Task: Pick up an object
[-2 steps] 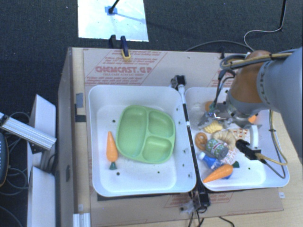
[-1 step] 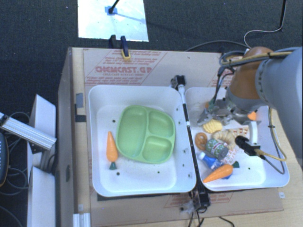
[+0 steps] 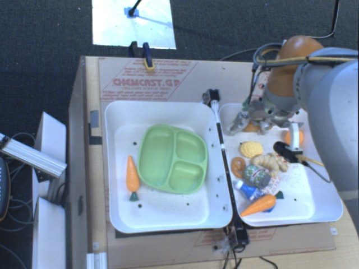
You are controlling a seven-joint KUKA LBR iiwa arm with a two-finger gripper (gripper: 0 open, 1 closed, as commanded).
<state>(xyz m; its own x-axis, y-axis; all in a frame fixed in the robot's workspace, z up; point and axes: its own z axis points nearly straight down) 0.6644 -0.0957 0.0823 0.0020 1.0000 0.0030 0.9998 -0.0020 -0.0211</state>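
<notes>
The grey arm's two-finger gripper (image 3: 251, 123) hangs over the far left corner of the right white bin (image 3: 320, 209), fingers spread apart with nothing between them. An orange object lies just beside the fingertips, partly hidden. Nearer in that bin lie a yellow toy corn cob (image 3: 251, 148), a beige knobbly ginger-like piece (image 3: 271, 161), a small labelled can (image 3: 256, 176) and an orange toy carrot (image 3: 259, 205). The left white bin (image 3: 120, 150) holds a green divided plastic plate (image 3: 173, 158) and another orange carrot (image 3: 132, 175) to its left.

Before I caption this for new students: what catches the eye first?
A pale green divided plastic plate sits in the left white bin, an orange toy carrot beside it. The grey arm's gripper hangs over the right bin's pile of toy food.
</notes>
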